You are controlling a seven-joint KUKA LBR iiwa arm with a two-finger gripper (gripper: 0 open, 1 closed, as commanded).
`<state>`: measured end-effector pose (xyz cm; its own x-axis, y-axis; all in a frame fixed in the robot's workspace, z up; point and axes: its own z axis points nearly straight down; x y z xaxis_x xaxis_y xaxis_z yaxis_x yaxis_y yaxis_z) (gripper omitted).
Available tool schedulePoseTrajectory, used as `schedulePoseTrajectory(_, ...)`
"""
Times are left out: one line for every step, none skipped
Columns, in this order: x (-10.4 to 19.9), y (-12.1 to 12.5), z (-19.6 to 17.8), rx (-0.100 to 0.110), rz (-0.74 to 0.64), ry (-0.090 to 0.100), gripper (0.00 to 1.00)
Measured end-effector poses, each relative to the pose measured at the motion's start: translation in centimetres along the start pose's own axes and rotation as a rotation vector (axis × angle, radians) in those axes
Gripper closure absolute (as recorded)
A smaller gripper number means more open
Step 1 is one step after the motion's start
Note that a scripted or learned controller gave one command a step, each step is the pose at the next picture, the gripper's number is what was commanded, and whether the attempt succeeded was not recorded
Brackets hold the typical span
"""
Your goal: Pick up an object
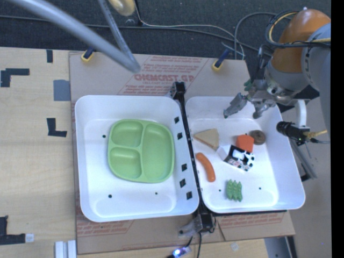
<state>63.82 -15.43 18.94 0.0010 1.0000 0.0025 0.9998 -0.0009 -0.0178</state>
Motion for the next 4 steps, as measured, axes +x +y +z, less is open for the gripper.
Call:
schedulePoseTrajectory(0.0, 0.3, -0.7, -0.012, -0.003, -0.002, 0.00)
schedulePoseTrajectory(0.2, 1.0, 4.5, -0.007, -0.004, -0.002, 0.00)
schedulePoseTrajectory(0.3, 1.0, 10.2, -0.010, -0.003, -0.002, 0.00)
schedulePoseTrajectory(0.4, 1.0, 9.3, -0.006, -0.006, -0.001, 1.00)
